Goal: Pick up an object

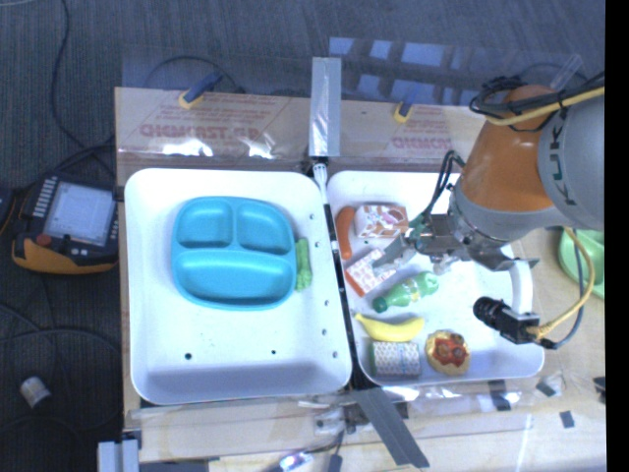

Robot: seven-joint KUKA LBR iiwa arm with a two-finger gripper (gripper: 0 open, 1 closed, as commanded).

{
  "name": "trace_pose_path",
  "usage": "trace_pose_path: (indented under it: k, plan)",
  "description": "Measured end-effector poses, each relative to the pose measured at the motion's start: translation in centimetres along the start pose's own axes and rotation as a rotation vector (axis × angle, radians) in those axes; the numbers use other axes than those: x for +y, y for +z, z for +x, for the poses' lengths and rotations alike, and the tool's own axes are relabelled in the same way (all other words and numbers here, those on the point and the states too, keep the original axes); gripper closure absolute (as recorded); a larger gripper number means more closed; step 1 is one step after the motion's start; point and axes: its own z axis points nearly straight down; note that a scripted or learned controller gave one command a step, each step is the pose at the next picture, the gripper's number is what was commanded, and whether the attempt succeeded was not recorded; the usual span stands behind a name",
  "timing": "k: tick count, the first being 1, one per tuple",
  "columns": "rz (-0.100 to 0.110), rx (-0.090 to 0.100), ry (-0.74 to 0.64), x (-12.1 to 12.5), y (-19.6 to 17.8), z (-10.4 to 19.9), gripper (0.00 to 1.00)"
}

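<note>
Tool low over the right bin's clutter

The tool [408, 249] hangs in the right bin [531, 362], among the snack packet [371, 234] and the green bottle [408, 291] just under it; whether it is spread or pinching anything I cannot tell. Further below it lie a banana [390, 327], a grey roll [396, 359] and a red-filled cup [447, 352]. Far to its left, a blue divided plate [234, 252] sits in the left bin [157, 362].

Bright, even overhead light; glare on white bins [236, 362] and clear tape [206, 131]; soft shadows, slightly soft focus, dark carpet [118, 18].
</note>
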Motion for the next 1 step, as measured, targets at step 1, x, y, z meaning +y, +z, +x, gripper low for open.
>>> trace_pose_path:
  k: [1]
  plan:
    - [-0.003, 0.000, -0.092, -2.17, 10.41, -4.81, 0.00]
